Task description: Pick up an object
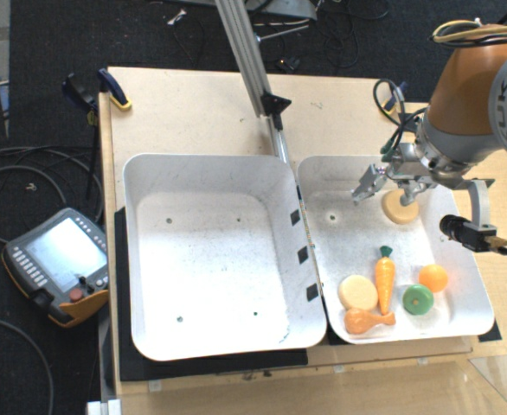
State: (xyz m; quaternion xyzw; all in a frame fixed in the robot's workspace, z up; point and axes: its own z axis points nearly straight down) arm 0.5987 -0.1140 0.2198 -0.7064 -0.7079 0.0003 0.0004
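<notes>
My gripper [383,194] hangs over the back of the right bin [331,188], open, with its fingers spread and nothing between them. A tan round disc [401,210] lies just right of the fingertips, partly under one finger [408,195]. Toward the bin's front lie an orange carrot with a green top [384,275], an orange ball [433,277], a green round piece [417,299], a cream round piece [357,291] and an orange pear-shaped piece [366,321].
The left bin [206,249] adjoins the right one along a shared raised wall [304,240]. A slanted metal pole [249,54] ends near the bins' back junction. A teach pendant [59,266] lies on the floor to the left.
</notes>
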